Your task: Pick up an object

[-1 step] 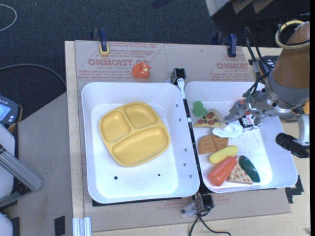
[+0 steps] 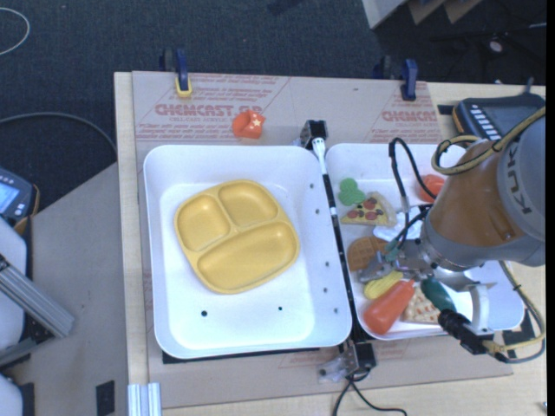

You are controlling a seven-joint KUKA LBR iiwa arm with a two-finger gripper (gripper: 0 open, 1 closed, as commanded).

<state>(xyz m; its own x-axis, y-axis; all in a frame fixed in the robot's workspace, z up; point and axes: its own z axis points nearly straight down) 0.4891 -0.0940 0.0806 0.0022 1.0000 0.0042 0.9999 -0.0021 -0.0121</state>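
Arm (image 2: pixel 486 206) bent low over right bin (image 2: pixel 373 154), fingers' state cannot be told

Looks like a robotics lab to us, not anybody's kitchen. We see a bare board bench (image 2: pixel 260 102) held down by blue-and-yellow clamps (image 2: pixel 181 72), dark carpet (image 2: pixel 87 24) with loose black cables (image 2: pixel 52 124) trailing across it, a grey aluminium rail (image 2: pixel 35 297) at the left edge, and a dark handheld controller pendant (image 2: pixel 486 115) parked on the bench corner.
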